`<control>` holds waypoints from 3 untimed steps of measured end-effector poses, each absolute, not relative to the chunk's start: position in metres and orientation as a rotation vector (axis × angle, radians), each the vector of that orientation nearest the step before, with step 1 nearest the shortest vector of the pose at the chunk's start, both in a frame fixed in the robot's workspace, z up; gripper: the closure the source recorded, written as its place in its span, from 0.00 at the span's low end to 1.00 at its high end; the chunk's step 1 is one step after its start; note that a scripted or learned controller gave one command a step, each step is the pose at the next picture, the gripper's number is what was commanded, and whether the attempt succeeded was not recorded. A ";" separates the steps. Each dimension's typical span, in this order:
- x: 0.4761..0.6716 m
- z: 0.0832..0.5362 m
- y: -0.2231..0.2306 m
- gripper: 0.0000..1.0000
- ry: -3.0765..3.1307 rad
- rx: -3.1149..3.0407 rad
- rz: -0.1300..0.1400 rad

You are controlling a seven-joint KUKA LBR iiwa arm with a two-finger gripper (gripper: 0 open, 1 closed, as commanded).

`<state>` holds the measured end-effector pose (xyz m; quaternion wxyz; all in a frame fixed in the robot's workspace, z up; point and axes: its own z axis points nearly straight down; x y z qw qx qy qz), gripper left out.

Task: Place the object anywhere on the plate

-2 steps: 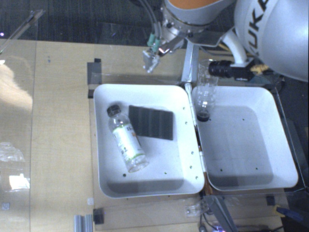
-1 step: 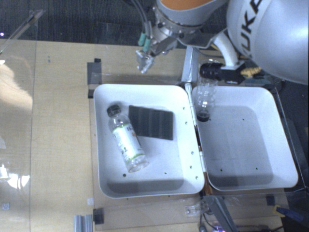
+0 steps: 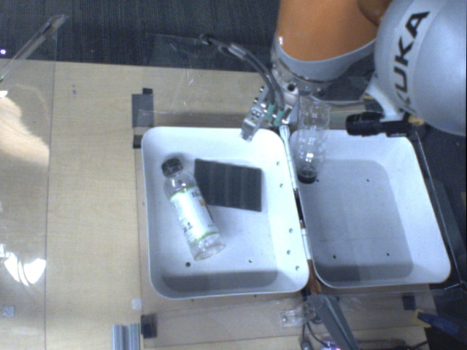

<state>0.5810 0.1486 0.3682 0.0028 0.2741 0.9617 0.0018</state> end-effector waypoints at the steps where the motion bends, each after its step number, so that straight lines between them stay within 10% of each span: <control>1: 0.596 0.385 0.098 1.00 3.127 0.166 0.005; 2: 0.599 0.362 0.063 1.00 3.130 -0.056 0.003; 3: 0.561 0.341 0.005 1.00 3.131 0.011 0.002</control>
